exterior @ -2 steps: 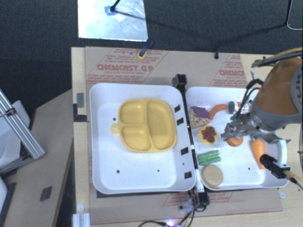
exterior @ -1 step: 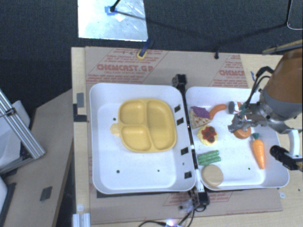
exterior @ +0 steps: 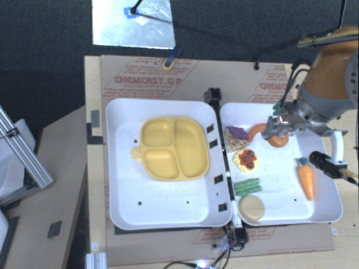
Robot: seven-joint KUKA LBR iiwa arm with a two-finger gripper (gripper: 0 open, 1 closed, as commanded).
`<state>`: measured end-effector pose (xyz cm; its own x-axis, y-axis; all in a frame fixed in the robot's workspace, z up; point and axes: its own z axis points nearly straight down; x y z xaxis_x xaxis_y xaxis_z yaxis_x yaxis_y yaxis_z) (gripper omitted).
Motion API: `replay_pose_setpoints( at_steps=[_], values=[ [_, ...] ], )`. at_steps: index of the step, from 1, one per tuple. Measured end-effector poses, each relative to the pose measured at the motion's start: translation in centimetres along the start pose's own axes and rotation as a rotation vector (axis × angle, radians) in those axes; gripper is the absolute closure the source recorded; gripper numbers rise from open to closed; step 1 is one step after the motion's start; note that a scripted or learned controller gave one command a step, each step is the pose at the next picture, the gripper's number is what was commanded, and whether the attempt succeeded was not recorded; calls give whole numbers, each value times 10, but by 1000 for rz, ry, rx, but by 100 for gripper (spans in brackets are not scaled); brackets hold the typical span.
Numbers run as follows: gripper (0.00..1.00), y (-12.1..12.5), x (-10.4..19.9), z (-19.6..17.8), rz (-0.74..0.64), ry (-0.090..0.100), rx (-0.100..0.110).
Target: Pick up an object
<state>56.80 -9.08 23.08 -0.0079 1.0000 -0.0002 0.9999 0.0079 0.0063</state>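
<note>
The worktop (exterior: 95,167) is a pale board carrying a printed cardboard sheet (exterior: 151,77) at its far side, with two shallow white bins set side by side on top. The left bin (exterior: 120,206) holds a yellow divided plate (exterior: 170,148) with three compartments, lying near the middle of the bin. The right bin (exterior: 325,203) holds the small toy foods.

The arm (exterior: 331,83), grey with an orange band, reaches in over the far right corner of the right bin. Its jaws (exterior: 276,129) hang low over the far part of that bin, just above an orange round toy (exterior: 277,140) with an orange curved piece (exterior: 256,131) beside it; whether the jaws are open or closed cannot be told, and nothing is seen held between them.

A carrot (exterior: 305,181) lies along the bin's right side, tip toward the near edge. A tan round bun (exterior: 251,208) sits in the near left corner, with a green bean pod (exterior: 247,185) just beyond it. A small pizza-like piece with red topping (exterior: 247,159) lies near the bin's left wall, and a purple piece (exterior: 238,133) rests on a tan wedge (exterior: 235,143) further toward the far left corner.
</note>
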Motion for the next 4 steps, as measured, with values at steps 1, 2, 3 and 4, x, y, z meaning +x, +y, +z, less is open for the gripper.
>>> replay_pose_setpoints(
  at_steps=[1,2,3,4],
  values=[
    [100,54,15,14,0,0,1],
    [100,63,32,6,1,1,3],
    [100,67,19,17,8,-1,5],
    [100,70,20,-5,3,0,1]
  ],
)
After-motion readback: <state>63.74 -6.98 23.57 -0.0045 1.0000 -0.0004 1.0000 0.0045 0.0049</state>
